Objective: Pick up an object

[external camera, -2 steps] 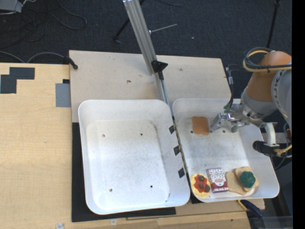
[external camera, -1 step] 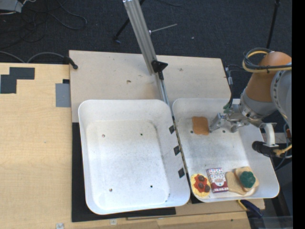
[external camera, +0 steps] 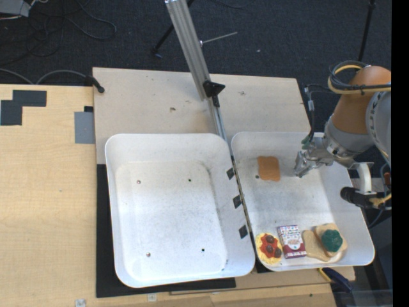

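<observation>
Gripper [external camera: 305, 165] hangs in the right bin [external camera: 291, 190], just beside the tan bread slice [external camera: 269, 168]; whether it is open I cannot tell, and nothing shows in its grasp. Nothing is lifted yet. Near the front rim lie a pizza toy [external camera: 269, 247], small box [external camera: 292, 241] and sandwich [external camera: 328, 242].

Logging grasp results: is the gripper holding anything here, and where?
Nothing held. The gripper hangs in the right bin, beside the tan block and apart from it.
</observation>
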Controlling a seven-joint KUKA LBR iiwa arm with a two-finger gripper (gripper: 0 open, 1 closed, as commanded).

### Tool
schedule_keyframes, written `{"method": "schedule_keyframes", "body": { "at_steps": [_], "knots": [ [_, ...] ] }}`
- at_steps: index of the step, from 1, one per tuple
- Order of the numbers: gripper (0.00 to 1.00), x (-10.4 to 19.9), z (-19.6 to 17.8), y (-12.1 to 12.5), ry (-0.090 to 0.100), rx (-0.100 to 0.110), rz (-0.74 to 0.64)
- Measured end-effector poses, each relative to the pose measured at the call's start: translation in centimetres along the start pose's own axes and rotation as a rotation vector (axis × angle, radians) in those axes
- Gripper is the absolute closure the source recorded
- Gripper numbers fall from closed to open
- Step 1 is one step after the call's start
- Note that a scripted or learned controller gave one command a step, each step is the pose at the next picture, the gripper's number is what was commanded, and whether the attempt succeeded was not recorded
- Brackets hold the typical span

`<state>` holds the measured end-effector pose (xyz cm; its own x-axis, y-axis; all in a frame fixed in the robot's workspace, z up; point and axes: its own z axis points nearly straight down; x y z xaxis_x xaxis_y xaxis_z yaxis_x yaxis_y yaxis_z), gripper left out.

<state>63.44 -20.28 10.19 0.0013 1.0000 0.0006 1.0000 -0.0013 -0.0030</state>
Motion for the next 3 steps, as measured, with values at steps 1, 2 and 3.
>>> {"method": "schedule_keyframes", "body": {
  "at_steps": [1,2,3],
  "knots": [
    [1.00,0.1,-4.3,-0.2,-0.001,-0.006,0.001],
    [1.00,0.0,-8.6,-0.6,-0.001,-0.005,0.002],
    [1.00,0.4,-14.8,-0.9,-0.002,-0.007,-0.003]
  ]
}}
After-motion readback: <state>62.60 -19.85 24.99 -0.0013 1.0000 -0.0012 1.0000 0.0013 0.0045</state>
